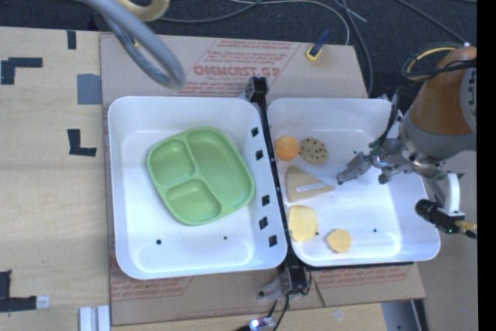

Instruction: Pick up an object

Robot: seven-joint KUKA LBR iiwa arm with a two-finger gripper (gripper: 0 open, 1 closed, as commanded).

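The right bin (387,232) holds several food items. An orange ball (287,148) and a brown speckled cookie (313,150) lie at its far left. A pale cheese wedge (306,184) lies below them. A yellow slice (303,223) and a smaller orange-yellow piece (339,240) rest near the front wall. My gripper (362,176) hangs over the middle of this bin, just right of the cheese wedge. It is open, with nothing between its fingers.
The left bin (132,244) carries a green divided plate (201,174). A black clip strip runs along the seam between the bins (265,167). A grey hose (116,12) and cables cross the back. The arm's orange-banded wrist (442,108) stands over the right bin's right wall.
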